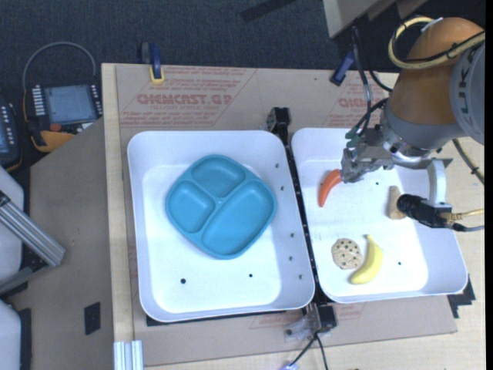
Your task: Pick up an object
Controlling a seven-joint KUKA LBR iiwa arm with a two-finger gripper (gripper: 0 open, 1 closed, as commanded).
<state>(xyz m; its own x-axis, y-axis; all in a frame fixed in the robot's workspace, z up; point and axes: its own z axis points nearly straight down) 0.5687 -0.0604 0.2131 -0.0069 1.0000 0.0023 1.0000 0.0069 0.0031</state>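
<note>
Hovering tool (348,169), touching orange carrot (329,186)

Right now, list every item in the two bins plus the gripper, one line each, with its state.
Blue plastic divided plate: flat in the left white bin.
Orange carrot: lying in the right white bin, at the gripper tip.
Round cookie: flat, beside the banana.
Yellow banana: lying on its side.
Tan piece: partly hidden.
</note>
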